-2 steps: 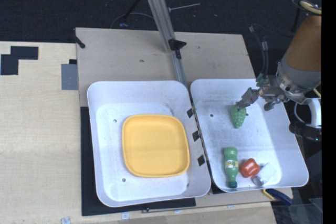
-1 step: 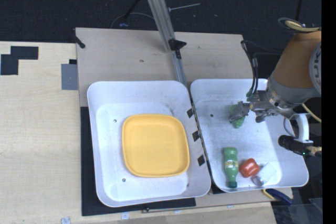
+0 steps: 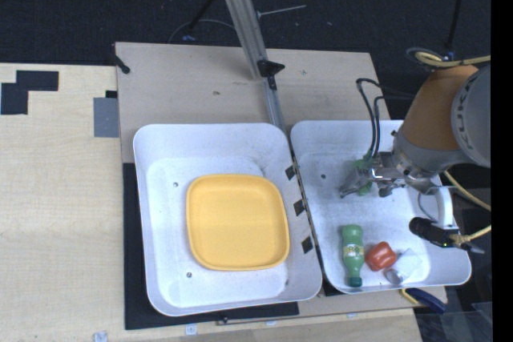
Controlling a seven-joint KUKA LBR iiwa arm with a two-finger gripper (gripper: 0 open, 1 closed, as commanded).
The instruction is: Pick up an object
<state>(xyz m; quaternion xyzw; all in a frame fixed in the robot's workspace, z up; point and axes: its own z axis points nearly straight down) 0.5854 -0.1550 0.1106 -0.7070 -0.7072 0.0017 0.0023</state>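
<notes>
While the arm reaches in from the right, this is the layout:
Gripper [image 3: 358, 182]: low in the right bin [image 3: 321, 148]; grip unclear, nothing seen held.
Green bottle [image 3: 351, 254]: right bin, front, beside a red object [image 3: 381, 255].
Left bin [image 3: 160, 148]: holds a yellow plate [image 3: 237, 222].

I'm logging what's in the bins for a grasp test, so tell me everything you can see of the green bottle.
The green bottle lies on its side in the right bin, near the front edge, long axis running roughly front to back. It looks like plastic, with a yellowish label band around its middle. A red object sits close beside it; whether they touch is unclear. The gripper is behind it, apart.
</notes>
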